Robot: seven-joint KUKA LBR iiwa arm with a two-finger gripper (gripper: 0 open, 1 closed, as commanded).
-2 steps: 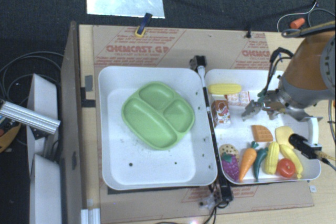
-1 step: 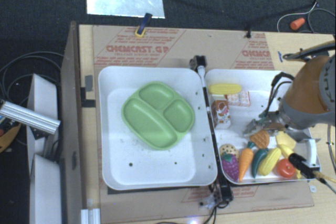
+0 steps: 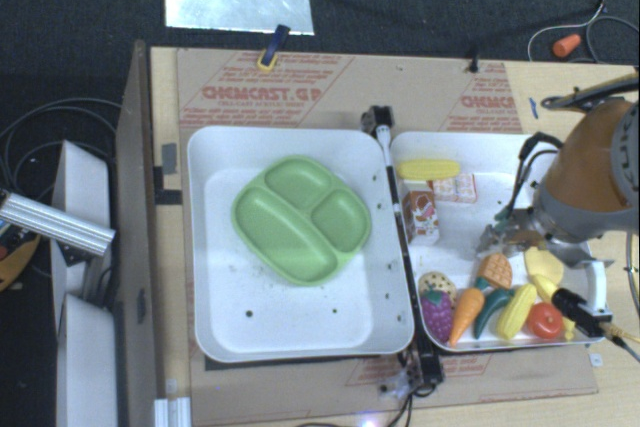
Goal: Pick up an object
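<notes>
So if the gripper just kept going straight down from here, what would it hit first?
Probably the orange toy bread slice, which lies right under the gripper in the right bin. Depth is hard to judge from this slanted view, so it might land on bare bin floor beside it.

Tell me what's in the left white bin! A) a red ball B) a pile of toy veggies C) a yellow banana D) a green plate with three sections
D: a green divided plate lies alone in the left bin, while the toy foods, like the carrot, sit in the right bin.
</notes>
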